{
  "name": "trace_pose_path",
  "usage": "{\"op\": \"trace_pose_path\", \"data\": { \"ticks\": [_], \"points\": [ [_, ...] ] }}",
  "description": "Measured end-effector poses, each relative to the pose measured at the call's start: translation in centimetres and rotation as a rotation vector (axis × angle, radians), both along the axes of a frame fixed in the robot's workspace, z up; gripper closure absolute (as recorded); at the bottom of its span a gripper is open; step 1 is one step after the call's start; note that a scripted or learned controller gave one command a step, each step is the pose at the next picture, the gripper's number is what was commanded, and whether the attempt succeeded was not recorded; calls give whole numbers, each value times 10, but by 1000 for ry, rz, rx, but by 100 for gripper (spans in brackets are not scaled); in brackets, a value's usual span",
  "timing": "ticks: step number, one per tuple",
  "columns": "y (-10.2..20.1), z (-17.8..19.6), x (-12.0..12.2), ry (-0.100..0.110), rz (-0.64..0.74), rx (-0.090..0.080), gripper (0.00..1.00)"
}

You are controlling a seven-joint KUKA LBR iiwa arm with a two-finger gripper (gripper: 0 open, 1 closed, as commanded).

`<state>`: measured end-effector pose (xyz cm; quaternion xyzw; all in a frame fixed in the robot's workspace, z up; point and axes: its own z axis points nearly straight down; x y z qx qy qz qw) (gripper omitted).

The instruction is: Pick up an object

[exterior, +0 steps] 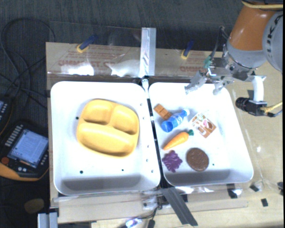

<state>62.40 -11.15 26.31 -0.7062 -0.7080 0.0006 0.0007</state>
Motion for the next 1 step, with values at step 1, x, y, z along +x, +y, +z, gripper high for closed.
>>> {"op": "trace_pose_path", "data": {
  "ticks": [1],
  "points": [
    [-1, -104, -40, 1, 77, 0, 0]
  ]
}}
